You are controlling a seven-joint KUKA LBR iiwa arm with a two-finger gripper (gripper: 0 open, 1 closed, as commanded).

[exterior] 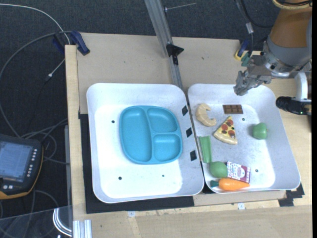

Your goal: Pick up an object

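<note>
We see the left bin (99,177) holding a blue divided plate (150,134). The right bin (282,152) holds a croissant piece (204,114), chocolate bar (232,109), pizza slice (226,131), green ball (259,130), green stick (205,148), green pear (217,169), pink carton (237,171) and carrot (233,184). The gripper (242,88) hovers over that bin's far edge, nothing visibly held; we cannot tell its opening. The arm is cut off at the frame edge.
</note>
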